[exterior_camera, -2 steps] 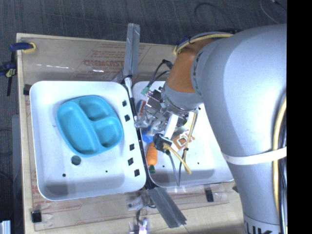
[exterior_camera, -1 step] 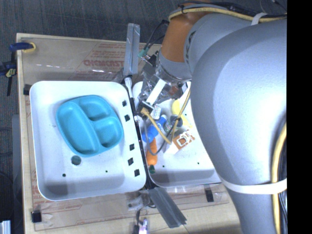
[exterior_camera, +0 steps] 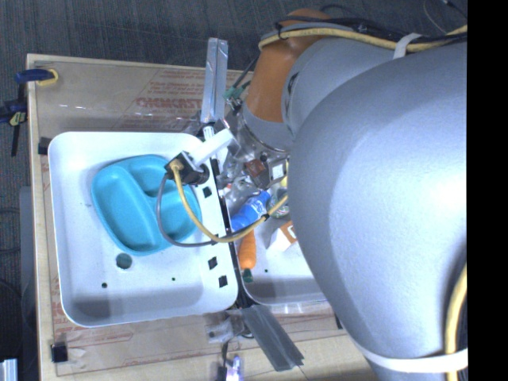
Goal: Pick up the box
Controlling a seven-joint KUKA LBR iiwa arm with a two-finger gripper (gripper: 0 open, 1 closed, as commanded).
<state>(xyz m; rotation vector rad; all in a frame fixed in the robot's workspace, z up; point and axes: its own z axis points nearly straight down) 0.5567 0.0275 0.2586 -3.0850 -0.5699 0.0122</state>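
Observation:
My arm reaches low over the right bin [exterior_camera: 274, 292] and hides most of it. The gripper [exterior_camera: 238, 173] hangs at the bin's left side, close to the divider between the bins, amid cables and metal parts. Just below it lie a blue bottle [exterior_camera: 251, 209] and an orange carrot-like piece [exterior_camera: 248, 250]. A small tan and white corner [exterior_camera: 283, 233], possibly the box, peeks out from under the arm to the right of the bottle. I see nothing clearly held in the gripper.
The left bin [exterior_camera: 71, 236] holds a large blue two-part dish [exterior_camera: 135, 201] and a small teal round piece [exterior_camera: 123, 261]. A yellow and black cable [exterior_camera: 171, 213] loops from the wrist over the dish. A blue clamp [exterior_camera: 32, 76] sits at the bench's far left corner.

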